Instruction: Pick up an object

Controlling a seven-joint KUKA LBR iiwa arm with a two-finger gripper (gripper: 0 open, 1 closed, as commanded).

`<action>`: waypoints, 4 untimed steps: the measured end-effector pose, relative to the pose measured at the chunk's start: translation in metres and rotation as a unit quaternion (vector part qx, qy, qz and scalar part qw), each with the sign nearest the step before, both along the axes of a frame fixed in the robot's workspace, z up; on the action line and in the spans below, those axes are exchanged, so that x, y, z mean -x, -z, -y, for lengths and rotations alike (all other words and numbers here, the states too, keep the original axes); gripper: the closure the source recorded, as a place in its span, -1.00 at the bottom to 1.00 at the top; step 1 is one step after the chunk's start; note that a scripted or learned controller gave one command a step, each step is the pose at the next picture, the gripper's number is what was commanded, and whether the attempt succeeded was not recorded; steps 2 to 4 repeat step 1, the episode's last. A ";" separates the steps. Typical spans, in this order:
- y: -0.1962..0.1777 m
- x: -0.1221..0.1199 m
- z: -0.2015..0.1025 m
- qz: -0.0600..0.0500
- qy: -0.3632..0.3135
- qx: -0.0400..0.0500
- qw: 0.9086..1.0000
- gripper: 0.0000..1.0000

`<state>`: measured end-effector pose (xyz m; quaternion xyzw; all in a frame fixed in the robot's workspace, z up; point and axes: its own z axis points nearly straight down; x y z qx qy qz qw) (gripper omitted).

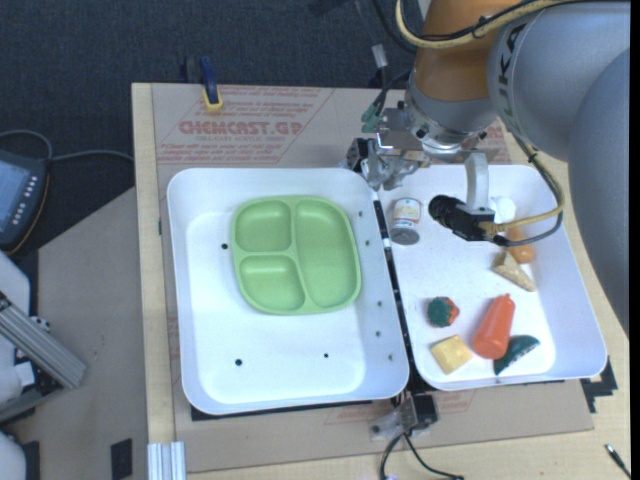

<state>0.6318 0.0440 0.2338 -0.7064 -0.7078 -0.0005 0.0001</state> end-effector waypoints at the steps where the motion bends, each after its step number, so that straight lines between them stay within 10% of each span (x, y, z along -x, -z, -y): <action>1: 0.017 0.004 0.002 -0.002 0.001 0.001 1.000 1.00; 4: 0.017 0.004 0.002 -0.002 0.001 0.001 1.000 1.00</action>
